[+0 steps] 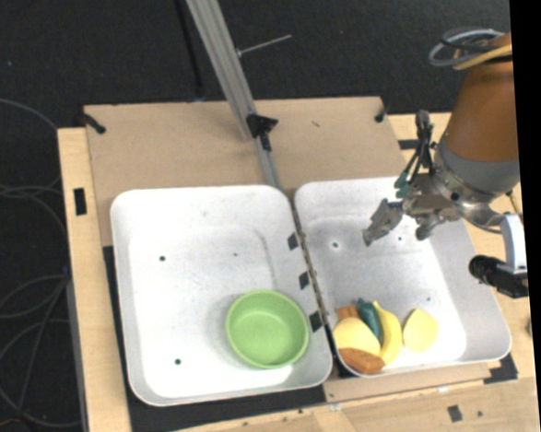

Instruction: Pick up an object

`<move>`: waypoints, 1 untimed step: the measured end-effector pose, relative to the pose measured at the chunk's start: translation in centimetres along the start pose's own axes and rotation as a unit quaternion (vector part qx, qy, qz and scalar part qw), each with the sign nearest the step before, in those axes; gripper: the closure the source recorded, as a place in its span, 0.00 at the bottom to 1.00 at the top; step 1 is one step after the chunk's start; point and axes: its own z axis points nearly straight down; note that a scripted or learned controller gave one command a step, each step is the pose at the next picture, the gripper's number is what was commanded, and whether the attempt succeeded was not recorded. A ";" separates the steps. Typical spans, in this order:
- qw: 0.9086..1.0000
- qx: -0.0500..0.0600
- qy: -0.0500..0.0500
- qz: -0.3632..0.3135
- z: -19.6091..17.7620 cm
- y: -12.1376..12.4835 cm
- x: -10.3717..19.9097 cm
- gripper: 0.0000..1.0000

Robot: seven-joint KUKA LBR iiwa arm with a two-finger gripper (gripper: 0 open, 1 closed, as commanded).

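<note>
Two-finger metal gripper (402,224) hangs over the right shallow white plastic bin (344,216), fingers spread apart w/ nothing between them, toward the bin's far half. A yellow curved banana w/ dark green tip (384,326) lies in the bin's near-left corner; long axis runs roughly far-to-near, green end pointing to the far side. Touching it: a pale yellow and brown rounded piece (356,343) on the left, a yellow lemon-like lump (420,329) just right. Round green plastic bowl (267,327) sits upright left of the bin, in the neighbouring bin (160,227).
</note>
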 end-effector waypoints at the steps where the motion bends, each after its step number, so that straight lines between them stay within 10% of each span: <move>1: 1.000 0.000 0.000 0.001 0.0 0.0 0.0 0.00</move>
